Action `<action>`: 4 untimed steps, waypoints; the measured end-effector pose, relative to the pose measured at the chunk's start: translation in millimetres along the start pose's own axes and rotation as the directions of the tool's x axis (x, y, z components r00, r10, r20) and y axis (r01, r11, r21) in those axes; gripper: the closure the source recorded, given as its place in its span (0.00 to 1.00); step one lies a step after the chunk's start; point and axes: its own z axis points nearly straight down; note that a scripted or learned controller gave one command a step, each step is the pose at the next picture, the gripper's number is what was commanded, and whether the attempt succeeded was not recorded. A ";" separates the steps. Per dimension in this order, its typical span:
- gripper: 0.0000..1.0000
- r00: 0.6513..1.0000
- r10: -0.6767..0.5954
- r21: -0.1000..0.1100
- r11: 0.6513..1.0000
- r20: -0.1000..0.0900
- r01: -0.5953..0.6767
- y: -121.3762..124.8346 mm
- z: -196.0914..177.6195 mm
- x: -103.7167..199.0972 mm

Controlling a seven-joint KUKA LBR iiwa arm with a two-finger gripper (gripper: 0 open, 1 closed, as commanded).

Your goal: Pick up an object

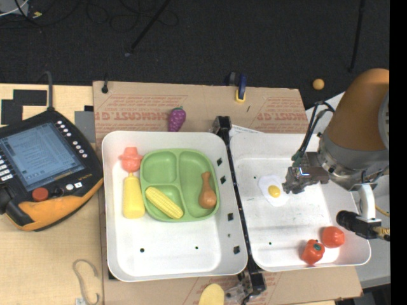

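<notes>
A toy fried egg (272, 190) lies in the right bin (286, 253), near its upper middle. My gripper (295, 182) hangs just right of the egg, low over the bin floor. Two red toys sit at the bin's lower right: a red pepper (312, 251) and a tomato (332, 236). In the left bin (165, 246) a green divided plate (178, 170) holds a corn cob (165, 202) and a chicken drumstick (206, 192). A yellow bottle (132, 196) and a pink toy (130, 159) lie left of the plate.
A purple grape bunch (177, 118) rests on the cardboard behind the left bin. A yellow toy (212, 293) lies below the bins at the front edge. A teach pendant (41, 164) sits on the bench at far left. The arm's orange band (362, 113) looms over the right bin.
</notes>
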 end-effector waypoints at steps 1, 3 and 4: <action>1.00 1.000 -0.002 -0.001 1.000 0.000 0.002 29.0 0.9 56.6; 1.00 1.000 -0.001 -0.003 1.000 0.000 0.001 81.6 -12.7 155.3; 1.00 1.000 0.004 0.002 1.000 0.002 -0.004 80.5 3.1 158.4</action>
